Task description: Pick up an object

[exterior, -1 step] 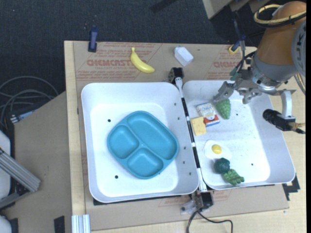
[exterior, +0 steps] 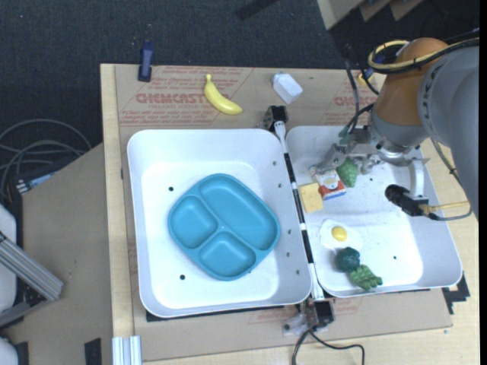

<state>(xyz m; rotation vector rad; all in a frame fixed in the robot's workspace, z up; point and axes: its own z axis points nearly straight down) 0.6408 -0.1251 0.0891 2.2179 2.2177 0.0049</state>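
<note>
The right bin point(exterior: 437, 261) holds several small items. A green piece point(exterior: 348, 173) lies at its back, with a red-and-white carton point(exterior: 329, 185) and a yellow block point(exterior: 310, 198) just to its left. Nearer the front lie a fried egg toy point(exterior: 338, 234), a dark green broccoli head point(exterior: 348, 259) and a lighter leafy green piece point(exterior: 366, 278). My gripper point(exterior: 351, 157) reaches down from the right into the back of this bin, directly over the green piece and touching or nearly touching it. The wrist hides how the gripper meets the piece.
The left bin point(exterior: 148, 166) carries a blue divided plate point(exterior: 222, 225). On the bench behind the bins lie a banana point(exterior: 221, 97), a white block point(exterior: 287, 87) and a small blue item point(exterior: 145, 61). A black fitting with a yellow cable point(exterior: 403, 198) hangs off the arm over the right bin.
</note>
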